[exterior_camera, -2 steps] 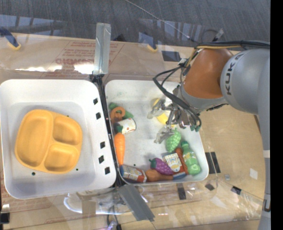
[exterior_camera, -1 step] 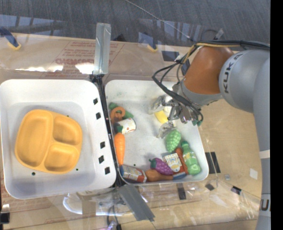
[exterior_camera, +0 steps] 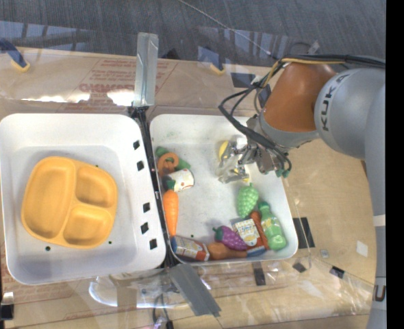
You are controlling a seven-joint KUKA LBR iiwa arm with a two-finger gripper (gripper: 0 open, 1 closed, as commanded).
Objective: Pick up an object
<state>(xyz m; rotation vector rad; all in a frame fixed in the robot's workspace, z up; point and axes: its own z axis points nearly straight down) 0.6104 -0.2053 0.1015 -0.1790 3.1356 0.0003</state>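
- The grey KUKA arm with its orange band point(exterior_camera: 294, 105) was seen reaching in from the right over the right-hand shallow white bin point(exterior_camera: 202, 132), with the metal two-finger gripper point(exterior_camera: 233, 173) lowered into the bin's upper middle.
- Whether the pincer was apart or together could not be told; nothing was clearly seen clamped in it.
- A small yellow banana-like toy point(exterior_camera: 224, 149) lay just beside the gripper, on its upper left, and may have been touching it.
- A knobbly green plastic toy point(exterior_camera: 248, 199) lay near, just below and to the right of the gripper, its long axis running slightly aslant.
- An orange plastic carrot point(exterior_camera: 170, 212) lay lengthwise along the left wall, well apart.
- The bin floor around the gripper was bare and smooth; the lower right corner was crowded with toys.
- The left-hand white bin point(exterior_camera: 24, 132) held a yellow sectioned plate point(exterior_camera: 68, 201).
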